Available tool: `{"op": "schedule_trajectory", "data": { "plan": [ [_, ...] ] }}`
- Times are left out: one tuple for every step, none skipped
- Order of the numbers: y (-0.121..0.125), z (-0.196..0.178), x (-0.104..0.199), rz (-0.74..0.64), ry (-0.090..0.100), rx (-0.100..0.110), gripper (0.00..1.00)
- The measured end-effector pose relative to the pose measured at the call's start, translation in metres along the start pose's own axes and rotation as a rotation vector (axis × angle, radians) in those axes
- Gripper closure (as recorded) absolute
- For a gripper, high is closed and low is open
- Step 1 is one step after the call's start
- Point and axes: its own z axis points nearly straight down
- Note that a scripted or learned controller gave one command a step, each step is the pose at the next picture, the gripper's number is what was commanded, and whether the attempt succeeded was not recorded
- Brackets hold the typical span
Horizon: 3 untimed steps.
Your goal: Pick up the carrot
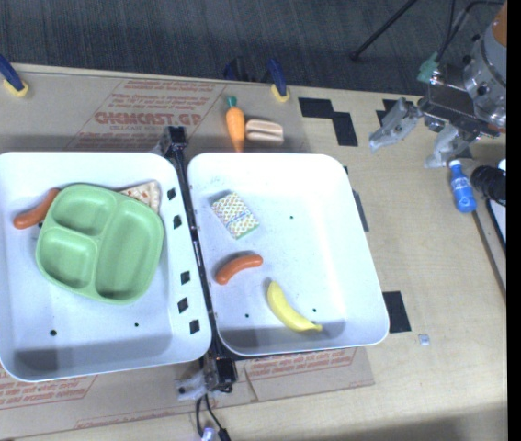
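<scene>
In the camera view nothing of the pick looked done: the carrot (234, 125) lay on the bench (407, 246) just behind the right bin (356, 246), beside a small sandwich-like toy (264, 132), while the gripper (421, 136) hung well off to the right with its jaws spread and bare. The carrot was short and orange with a green top, lying roughly upright in the view, top away from the bin.

Carrot (234, 124) lying behind the right bin (356, 274), touching a bread roll (264, 132) on its right; gripper (418, 134) hovering well apart, rightward.
</scene>
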Motion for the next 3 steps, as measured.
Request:
{"op": "schedule_trajectory", "data": {
  "plan": [
    [-0.018,0.227,0.005,0.169,0.001,0.009,0.00],
    [-0.079,0.125,0.025,0.120,0.001,0.004,0.00],
    [-0.070,0.001,-0.004,0.200,0.001,0.002,0.00]
  ]
}}
